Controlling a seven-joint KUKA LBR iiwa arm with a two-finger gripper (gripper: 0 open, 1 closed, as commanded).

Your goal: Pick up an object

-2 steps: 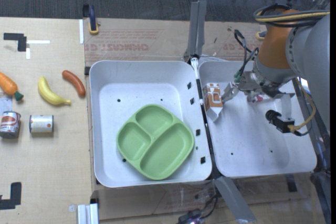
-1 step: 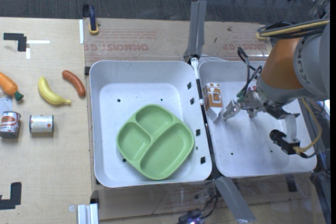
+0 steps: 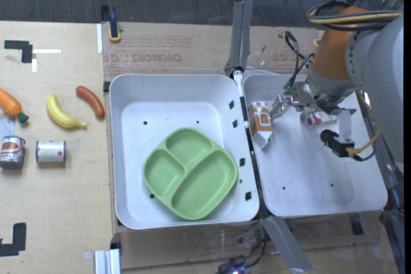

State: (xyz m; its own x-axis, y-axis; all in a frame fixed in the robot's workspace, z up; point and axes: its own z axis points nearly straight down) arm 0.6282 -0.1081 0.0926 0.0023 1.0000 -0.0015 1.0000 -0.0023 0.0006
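Arm bent low over the right bin

Seen from above, the grey arm comes in from the right, its orange band above the wrist, and leans down toward the far left part of the right bin. The gripper sits low inside that bin; whether its fingers are spread or closed cannot be told. A small orange and white box stands against the bin's left wall, just left of the gripper. A small red and white item lies close under the wrist. The left bin holds a green divided plate. On the bench to the left lie a banana, a sausage, a carrot and two cans.
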